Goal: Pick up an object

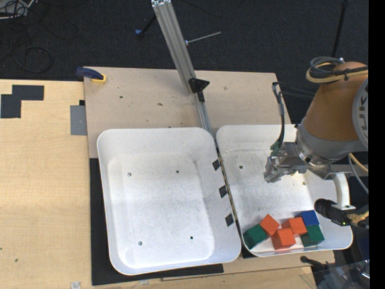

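I have the end effector (275,172) hovering in the right bin (252,143), its state impossible to tell, the approach unfinished: the blocks (286,229) lie below it, needing a descent.

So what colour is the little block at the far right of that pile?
Blue. The block sits at the pile's upper right in the right bin, clearest in the camera view.
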You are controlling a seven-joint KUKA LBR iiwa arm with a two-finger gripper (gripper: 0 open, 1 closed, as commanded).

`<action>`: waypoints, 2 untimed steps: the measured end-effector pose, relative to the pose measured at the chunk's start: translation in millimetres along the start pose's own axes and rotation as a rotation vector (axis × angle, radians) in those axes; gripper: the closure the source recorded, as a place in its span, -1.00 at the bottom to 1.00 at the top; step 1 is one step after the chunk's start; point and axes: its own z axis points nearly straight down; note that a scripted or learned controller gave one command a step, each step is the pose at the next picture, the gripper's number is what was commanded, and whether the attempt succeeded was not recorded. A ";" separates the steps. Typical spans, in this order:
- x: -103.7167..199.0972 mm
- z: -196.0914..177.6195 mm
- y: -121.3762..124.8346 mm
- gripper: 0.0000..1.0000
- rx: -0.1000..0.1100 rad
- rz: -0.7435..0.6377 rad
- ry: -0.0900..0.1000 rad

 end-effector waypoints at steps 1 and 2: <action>56.5 -6.2 9.4 1.00 -0.001 -0.002 0.000; 119.5 -5.1 7.8 1.00 0.000 -0.002 0.000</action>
